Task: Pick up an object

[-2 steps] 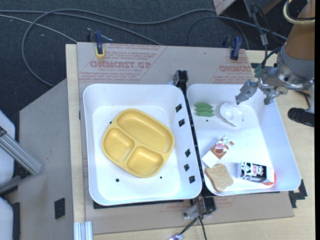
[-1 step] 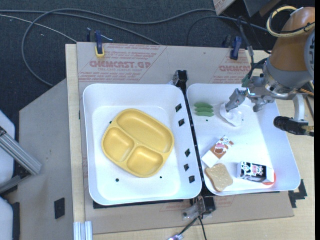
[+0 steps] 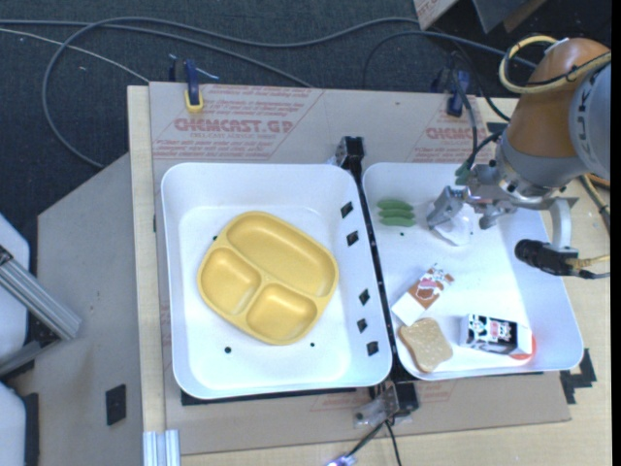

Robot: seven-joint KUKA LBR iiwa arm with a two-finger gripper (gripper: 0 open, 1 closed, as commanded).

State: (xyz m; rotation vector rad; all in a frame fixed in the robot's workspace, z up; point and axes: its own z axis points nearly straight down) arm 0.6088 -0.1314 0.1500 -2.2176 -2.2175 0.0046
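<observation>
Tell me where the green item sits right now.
In the camera view, the green item lies in the right bin, at its upper left corner beside the divider between the bins. The pincer is just to its right.

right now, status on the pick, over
Pincer low over right bin, upper part, nothing seen held. Green item just left of it. Toast, small packet, carton nearer front. Yellow tray in left bin.

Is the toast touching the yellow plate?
Apart. The camera view shows the toast in the right bin and the yellow plate in the left bin, a divider between them.
</observation>
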